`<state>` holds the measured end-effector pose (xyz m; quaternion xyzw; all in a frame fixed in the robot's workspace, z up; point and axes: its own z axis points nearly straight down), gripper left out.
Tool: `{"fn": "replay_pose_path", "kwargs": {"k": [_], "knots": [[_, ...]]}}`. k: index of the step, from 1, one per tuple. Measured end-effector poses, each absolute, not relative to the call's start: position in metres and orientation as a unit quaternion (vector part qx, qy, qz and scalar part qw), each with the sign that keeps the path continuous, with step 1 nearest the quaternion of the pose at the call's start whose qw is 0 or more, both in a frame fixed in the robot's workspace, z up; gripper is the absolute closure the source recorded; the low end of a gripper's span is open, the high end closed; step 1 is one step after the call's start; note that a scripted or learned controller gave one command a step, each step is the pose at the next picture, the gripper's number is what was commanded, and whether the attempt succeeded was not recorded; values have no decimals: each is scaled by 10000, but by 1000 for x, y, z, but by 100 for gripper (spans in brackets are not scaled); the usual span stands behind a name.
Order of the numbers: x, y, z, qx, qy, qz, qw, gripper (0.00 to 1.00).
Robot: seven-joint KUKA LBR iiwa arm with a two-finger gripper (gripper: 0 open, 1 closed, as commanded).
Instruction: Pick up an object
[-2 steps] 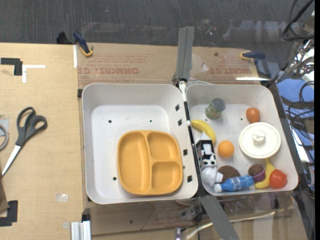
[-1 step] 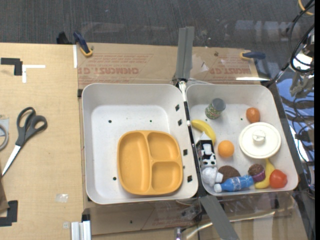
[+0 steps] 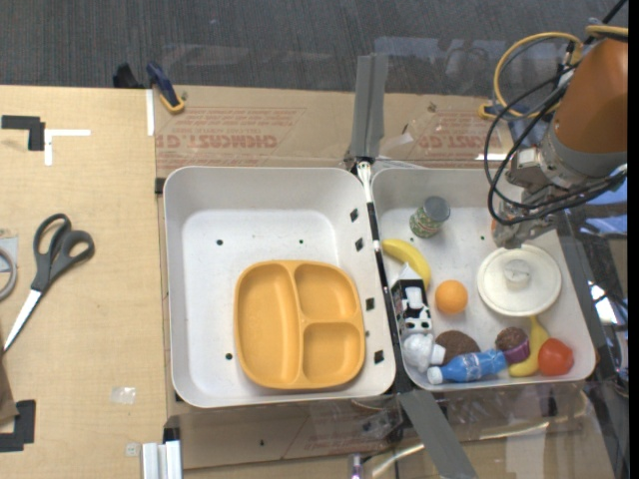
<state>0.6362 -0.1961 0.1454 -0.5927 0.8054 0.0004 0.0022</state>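
**Arm at the right bin's upper right, fingers out of sight**

You cannot tell how the jaws stand: the gripper [image 3: 521, 220] end of the arm is a tangle of grey metal and black cables at the 2 o'clock corner of the right bin [image 3: 577, 297], and nothing is seen held there. Above it you see the orange band [image 3: 595, 98] of the wrist, with yellow and black cables looping off toward 10 o'clock.

Just below the gripper, toward 6 o'clock, lies a round white lid [image 3: 517, 278]. From that lid, an orange ball [image 3: 451, 297] sits at 9 o'clock, a banana [image 3: 409, 258] further along at 10 o'clock, and a small grey-green can [image 3: 430, 218] at 11 o'clock near the bin's far wall. At the lid's 5 o'clock you find a red ball [image 3: 555, 357] by a yellow piece; at 6 o'clock a dark purple cup-like thing [image 3: 512, 343]; at 7 o'clock a blue bottle [image 3: 467, 367] lying on its side, touching a brown round thing [image 3: 456, 343]. A black-and-white toy [image 3: 411, 312] lies along the bin's left wall.

In the left bin [image 3: 200, 267] a yellow divided plate [image 3: 300, 323] rests toward 5 o'clock. Out on the bench at 9 o'clock you see scissors [image 3: 48, 262].
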Motion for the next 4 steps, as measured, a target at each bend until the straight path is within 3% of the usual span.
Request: {"fn": "replay_pose_path", "kwargs": {"k": [1, 2, 3, 4], "knots": [[625, -144, 93, -5138, 8579, -2, 23, 100], [628, -216, 216, -5535, 8329, -9, 28, 100], [660, -199, 94, -5540, 8325, -8, 34, 100], [639, -221, 158, -6844, 7291, -8, 31, 100]]}}
